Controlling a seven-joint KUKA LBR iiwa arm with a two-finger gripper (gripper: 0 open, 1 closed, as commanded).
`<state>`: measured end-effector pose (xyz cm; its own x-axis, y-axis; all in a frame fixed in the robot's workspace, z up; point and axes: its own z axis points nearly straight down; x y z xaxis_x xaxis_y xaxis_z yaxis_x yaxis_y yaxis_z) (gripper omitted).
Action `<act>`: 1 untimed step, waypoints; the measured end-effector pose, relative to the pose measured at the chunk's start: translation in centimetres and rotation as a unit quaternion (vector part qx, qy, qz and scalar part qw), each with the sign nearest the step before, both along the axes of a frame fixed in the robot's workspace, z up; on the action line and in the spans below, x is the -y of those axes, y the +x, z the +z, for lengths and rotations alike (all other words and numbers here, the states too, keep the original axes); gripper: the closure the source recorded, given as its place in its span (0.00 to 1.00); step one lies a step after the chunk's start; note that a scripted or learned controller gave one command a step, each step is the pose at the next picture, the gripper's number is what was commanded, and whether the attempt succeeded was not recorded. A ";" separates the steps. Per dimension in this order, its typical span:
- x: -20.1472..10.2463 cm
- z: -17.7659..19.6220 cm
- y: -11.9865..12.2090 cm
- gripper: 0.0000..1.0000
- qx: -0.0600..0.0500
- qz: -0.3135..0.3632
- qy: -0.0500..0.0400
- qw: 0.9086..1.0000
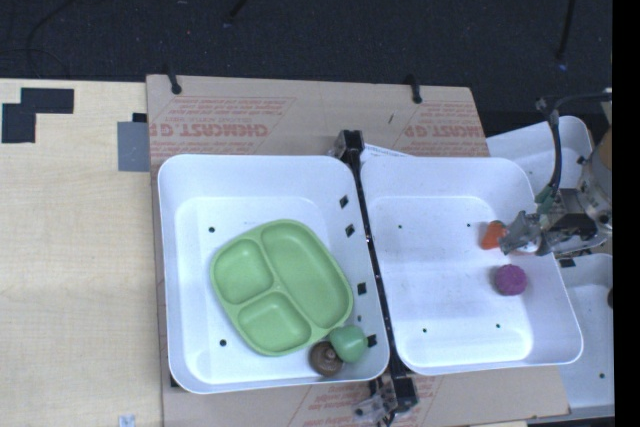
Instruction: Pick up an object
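Observation:
In the right bin a small orange object lies near the right wall, and a purple ball rests a little in front of it. My gripper reaches in over the right rim and sits low, right beside the orange object, its tip touching or almost touching that object's right side. The purple ball lies just below the gripper, apart from it. Nothing is visibly lifted.
The left bin holds a green divided plate, with a small green object and a brown round one at its front corner. A black divider runs between the bins. Cables hang by the arm on the right.

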<state>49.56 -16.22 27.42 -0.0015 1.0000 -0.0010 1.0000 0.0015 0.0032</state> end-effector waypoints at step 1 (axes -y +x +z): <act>-5.3 0.1 2.4 1.00 -0.002 0.002 0.002 1.000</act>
<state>51.97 -10.90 27.53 -0.0057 1.0000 0.0023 1.0000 0.0057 -0.0015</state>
